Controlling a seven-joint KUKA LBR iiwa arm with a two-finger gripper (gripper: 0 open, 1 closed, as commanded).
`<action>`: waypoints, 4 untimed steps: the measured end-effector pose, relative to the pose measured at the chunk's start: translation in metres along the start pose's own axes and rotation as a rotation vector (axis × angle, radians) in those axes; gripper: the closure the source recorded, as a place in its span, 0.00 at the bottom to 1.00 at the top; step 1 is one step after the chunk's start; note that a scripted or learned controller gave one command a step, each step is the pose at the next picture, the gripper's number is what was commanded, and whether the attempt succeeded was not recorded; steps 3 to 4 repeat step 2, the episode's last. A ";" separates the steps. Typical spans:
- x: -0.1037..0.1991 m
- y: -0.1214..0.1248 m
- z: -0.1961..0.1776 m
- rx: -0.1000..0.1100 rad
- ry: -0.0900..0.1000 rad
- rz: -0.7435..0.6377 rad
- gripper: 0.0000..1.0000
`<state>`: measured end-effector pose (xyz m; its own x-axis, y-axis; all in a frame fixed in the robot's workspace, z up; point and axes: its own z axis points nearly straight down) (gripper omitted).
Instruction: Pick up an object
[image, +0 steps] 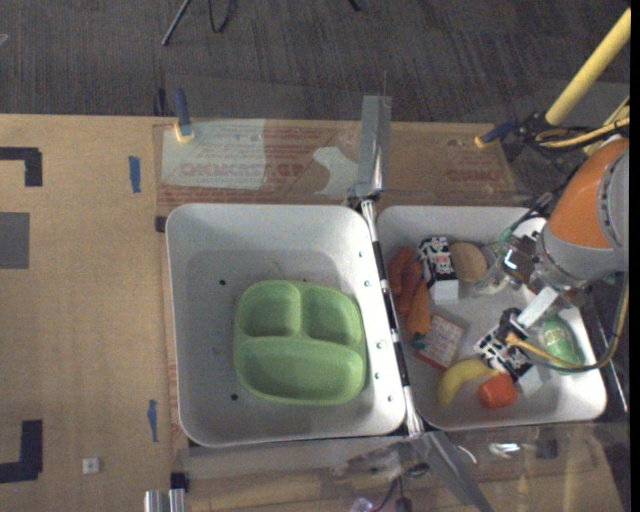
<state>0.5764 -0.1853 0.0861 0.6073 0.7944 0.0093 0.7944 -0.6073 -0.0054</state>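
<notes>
End effector (505, 262) hangs low in the right bin (592, 404), close against the brown rounded object (467, 260); whether it is released or clenched cannot be told from this angle, and nothing can be seen held in it. That brown object looks the likeliest target, lying near the bin's far wall. Just beyond it, away from the arm, stands a black-and-white carton (437, 258), and past the carton lie the carrots (410, 290). Nearer the camera than the brown object are a flat packet (441, 342), a banana (460, 380) and a red-orange piece (498, 392). Farther off, on the carton's side, the left bin (200, 300) holds a green divided tray (298, 342), both bins resting on the counter (80, 300).

My reading: this is the approach-and-grasp step, with the lift not yet made. Next comes centring over the brown object, closing firmly, then rising straight without nudging the carton.
</notes>
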 end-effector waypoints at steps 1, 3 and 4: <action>-0.001 0.001 -0.011 -0.005 -0.004 -0.002 1.00; -0.040 -0.084 -0.120 -0.004 -0.010 0.253 1.00; -0.040 -0.084 -0.120 -0.004 -0.010 0.253 1.00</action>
